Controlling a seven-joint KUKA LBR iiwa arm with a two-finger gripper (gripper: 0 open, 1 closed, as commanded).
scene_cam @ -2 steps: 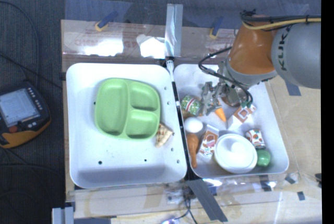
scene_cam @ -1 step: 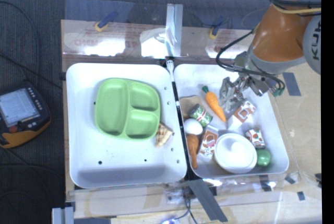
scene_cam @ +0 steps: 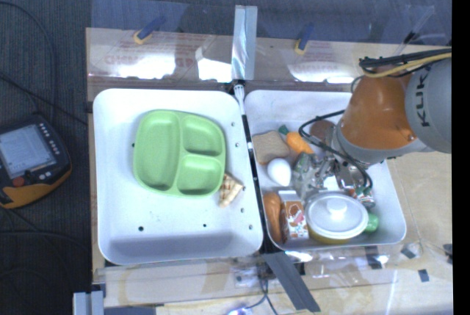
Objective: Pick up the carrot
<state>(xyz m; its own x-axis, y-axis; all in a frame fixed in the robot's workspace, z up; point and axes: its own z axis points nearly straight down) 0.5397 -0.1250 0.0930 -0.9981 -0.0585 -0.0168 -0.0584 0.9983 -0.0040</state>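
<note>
Apparently the approach was under way: the gripper point(scene_cam: 321, 175) hung low in the right bin point(scene_cam: 393, 196), its finger state impossible to tell, just beside the carrot point(scene_cam: 300, 142) lying near the egg point(scene_cam: 279, 172). Next it needed to shift over the carrot.

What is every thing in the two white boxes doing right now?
carrot: lying loose in the right bin, not held
gripper: low over the right bin, just below the carrot
egg: resting in the right bin
green plate: flat in the left bin
pot: lid on
</note>
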